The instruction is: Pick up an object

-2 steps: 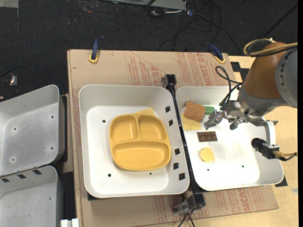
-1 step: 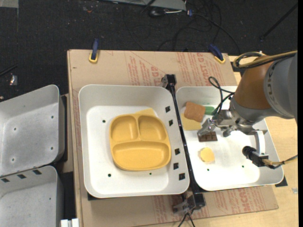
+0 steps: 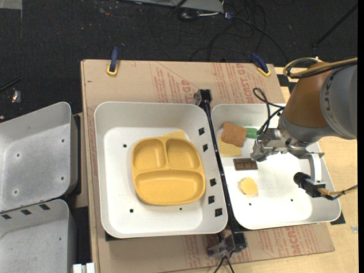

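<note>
In the right bin lie several small objects. An orange-brown block rests at the bin's far left on a pale yellow flat piece, with a small green item beside it. A dark brown rectangle lies in the middle left, and a round yellow piece sits nearer the front. My gripper hangs low over the bin, just right of the dark brown rectangle and below the green item. I see nothing held in it.
The left bin holds a yellow divided tray. A black divider runs between the bins. The grey and orange arm covers the right bin's far right corner. A black fitting with a cable sits by the right wall.
</note>
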Motion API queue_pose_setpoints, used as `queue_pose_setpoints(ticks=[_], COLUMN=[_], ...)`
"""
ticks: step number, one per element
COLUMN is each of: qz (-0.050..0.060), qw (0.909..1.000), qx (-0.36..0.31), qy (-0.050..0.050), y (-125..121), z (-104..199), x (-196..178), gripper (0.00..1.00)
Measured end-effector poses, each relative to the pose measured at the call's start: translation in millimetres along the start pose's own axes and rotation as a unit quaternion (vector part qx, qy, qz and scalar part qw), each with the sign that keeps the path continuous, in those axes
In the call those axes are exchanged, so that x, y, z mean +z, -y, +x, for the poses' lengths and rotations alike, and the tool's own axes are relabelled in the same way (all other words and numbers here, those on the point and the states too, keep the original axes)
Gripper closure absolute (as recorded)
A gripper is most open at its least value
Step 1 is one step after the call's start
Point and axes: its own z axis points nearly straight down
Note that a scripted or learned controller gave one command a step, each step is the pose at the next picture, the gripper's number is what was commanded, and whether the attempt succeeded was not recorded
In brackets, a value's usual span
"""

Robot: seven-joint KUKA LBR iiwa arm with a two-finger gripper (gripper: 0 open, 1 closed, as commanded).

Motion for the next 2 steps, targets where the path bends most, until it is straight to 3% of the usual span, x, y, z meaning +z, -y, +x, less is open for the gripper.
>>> queue_pose_setpoints(ticks=[2], qz=[-0.001], qw=[1.0000], qx=[-0.003], qy=[0.001], y=[3], z=[-2], x=[-107], gripper=[1.00])
